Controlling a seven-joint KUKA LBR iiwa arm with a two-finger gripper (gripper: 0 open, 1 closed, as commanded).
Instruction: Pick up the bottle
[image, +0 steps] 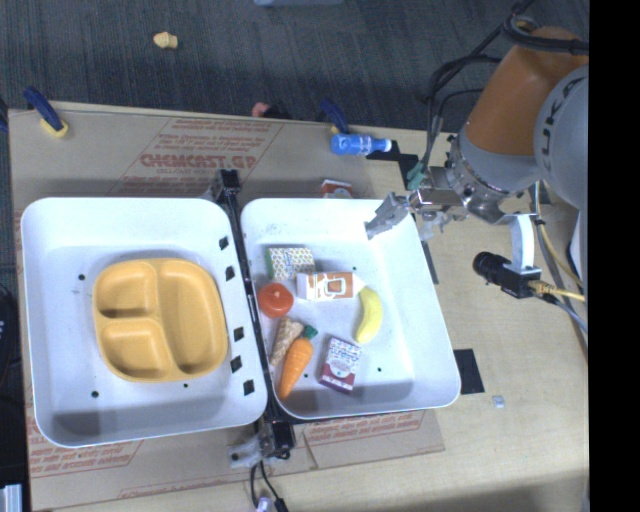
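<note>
A small blue bottle (356, 145) lies on its side on the cardboard behind the right bin (430, 330), outside it, with its pale cap end pointing right. My gripper (398, 213) hangs over the back right corner of that bin, below and slightly right of the bottle and apart from it. I see nothing held in the gripper.
The right bin holds a tomato (276, 298), a carrot (293, 365), a banana (370, 314), an orange-and-white carton (330, 286) and small boxes (341, 363). The left bin (50, 300) holds a yellow divided plate (160, 318). Blue clamps (46, 112) grip the back edge of the cardboard.
</note>
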